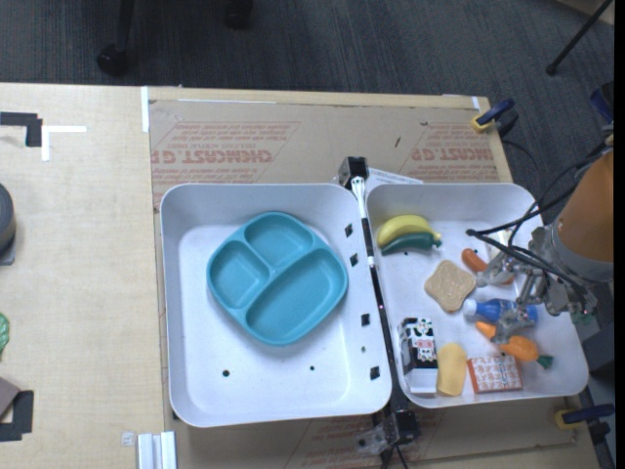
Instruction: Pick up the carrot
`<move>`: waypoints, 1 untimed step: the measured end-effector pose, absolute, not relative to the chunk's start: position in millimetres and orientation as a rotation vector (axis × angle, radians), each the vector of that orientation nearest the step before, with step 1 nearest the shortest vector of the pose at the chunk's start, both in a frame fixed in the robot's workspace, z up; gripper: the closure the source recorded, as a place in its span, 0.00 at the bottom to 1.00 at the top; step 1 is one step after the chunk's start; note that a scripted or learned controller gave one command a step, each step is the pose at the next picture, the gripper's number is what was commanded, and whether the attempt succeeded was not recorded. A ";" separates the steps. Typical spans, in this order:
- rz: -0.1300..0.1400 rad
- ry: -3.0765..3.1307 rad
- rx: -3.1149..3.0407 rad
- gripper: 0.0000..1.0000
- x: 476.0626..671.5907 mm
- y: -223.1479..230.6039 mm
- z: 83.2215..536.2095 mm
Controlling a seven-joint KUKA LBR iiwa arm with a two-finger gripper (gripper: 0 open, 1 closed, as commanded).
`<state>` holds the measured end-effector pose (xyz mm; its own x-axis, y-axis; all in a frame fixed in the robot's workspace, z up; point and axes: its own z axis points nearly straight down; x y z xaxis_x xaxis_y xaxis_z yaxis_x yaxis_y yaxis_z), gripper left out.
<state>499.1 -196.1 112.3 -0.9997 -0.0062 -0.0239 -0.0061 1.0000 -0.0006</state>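
In the right bin: the gripper [527, 296] hangs low over a cluster of toy food, its grip state impossible to tell.
Carrot: the carrot [519, 347] lies on the bin floor just below and in front of the gripper, green top pointing away from the arm.
Neighbours: a blue bottle [491, 310] sits beside the gripper.
Advice: centre over the orange body, descend straight, avoid the bottle.

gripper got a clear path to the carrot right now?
Probably yes. The gripper hangs right over the carrot in the right bin, with nothing lying on top of it. The blue bottle sits close beside it and could get nudged.
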 end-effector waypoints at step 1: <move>-0.007 3.087 -0.483 0.00 487.5 -188.2 95.3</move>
